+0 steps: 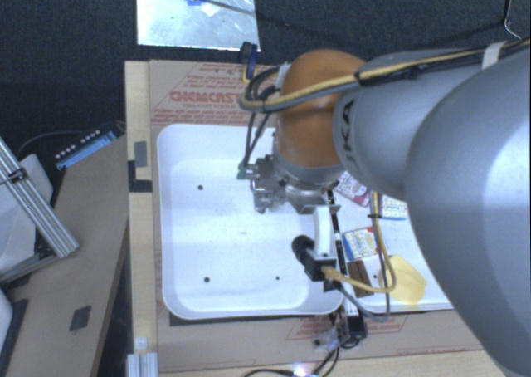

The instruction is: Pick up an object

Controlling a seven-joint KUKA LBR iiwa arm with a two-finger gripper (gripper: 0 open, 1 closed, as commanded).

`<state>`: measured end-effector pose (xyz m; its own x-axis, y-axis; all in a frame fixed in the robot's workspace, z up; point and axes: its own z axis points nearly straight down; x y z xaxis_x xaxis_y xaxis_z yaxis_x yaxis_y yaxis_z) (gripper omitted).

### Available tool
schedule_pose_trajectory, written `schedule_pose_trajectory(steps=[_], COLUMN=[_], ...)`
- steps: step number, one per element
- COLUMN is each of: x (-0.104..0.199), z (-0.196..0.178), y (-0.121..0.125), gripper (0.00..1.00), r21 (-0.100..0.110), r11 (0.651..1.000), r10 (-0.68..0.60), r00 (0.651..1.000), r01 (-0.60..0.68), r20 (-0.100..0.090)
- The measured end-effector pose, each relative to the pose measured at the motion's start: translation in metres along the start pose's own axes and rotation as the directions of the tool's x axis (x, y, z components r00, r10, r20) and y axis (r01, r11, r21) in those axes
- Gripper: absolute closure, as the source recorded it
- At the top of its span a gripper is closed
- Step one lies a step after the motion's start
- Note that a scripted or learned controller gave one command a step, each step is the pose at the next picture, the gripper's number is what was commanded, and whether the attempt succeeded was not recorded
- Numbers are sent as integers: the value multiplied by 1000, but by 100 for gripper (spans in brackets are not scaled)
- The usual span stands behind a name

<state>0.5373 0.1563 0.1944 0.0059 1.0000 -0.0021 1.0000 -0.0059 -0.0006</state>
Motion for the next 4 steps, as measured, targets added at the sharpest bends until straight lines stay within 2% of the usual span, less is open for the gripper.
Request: schedule_pose_trajectory(steps=[1,2,3,4], x=[57,80,78,76], z=[-43,37,-145,-351], y=[28,-50,-14,-33], gripper=[100,100,100,100], r21=[-8,12,-20,-19], r11=[1000,1000,1000,1000], r10=[-14,-13,-10,-12], r00=[1000,1000,1000,1000], r01=[14,13,10,12], r20=[-6,-1,-10,-12])
